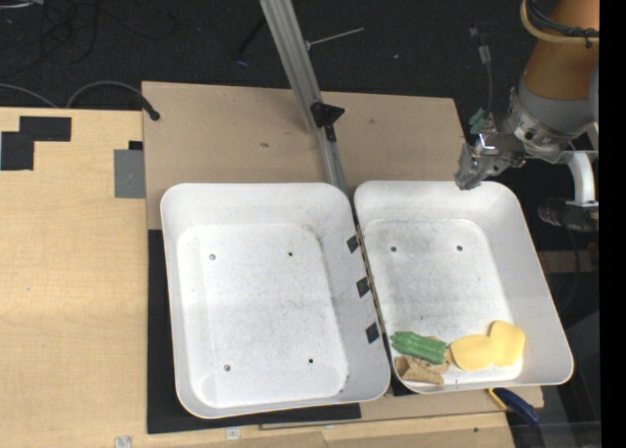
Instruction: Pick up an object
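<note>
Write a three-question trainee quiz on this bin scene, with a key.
1. True or false: the gripper sits over the far rim of the right bin.
2. Which item lies nearest the divider between the bins? A. green object B. yellow object C. tan object
3. Fill in: all three items are bunched in the right bin's ____ end.

Key: 1 true; 2 A; 3 near
</note>
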Tool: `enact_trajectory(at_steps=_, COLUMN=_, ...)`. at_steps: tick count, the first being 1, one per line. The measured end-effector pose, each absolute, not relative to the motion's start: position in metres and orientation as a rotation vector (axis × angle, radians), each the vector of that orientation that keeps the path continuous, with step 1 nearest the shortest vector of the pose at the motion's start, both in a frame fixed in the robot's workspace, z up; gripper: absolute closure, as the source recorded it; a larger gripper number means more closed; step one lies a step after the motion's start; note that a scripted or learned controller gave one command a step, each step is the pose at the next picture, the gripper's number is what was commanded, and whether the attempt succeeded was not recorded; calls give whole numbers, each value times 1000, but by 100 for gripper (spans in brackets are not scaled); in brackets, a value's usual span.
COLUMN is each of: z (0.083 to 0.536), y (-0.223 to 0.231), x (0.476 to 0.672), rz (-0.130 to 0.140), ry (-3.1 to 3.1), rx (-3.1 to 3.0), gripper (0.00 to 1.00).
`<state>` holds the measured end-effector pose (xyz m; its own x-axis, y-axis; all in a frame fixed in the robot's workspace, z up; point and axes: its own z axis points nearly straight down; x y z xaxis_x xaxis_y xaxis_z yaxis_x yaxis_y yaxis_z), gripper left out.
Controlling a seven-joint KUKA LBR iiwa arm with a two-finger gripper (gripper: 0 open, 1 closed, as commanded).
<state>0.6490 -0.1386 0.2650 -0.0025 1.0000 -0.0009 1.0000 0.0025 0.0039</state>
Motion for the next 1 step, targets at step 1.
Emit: enact_trajectory(at_steps=1, z=248, y=-83, x=651, rz=-2, ry=2228, rx=2221, gripper=100)
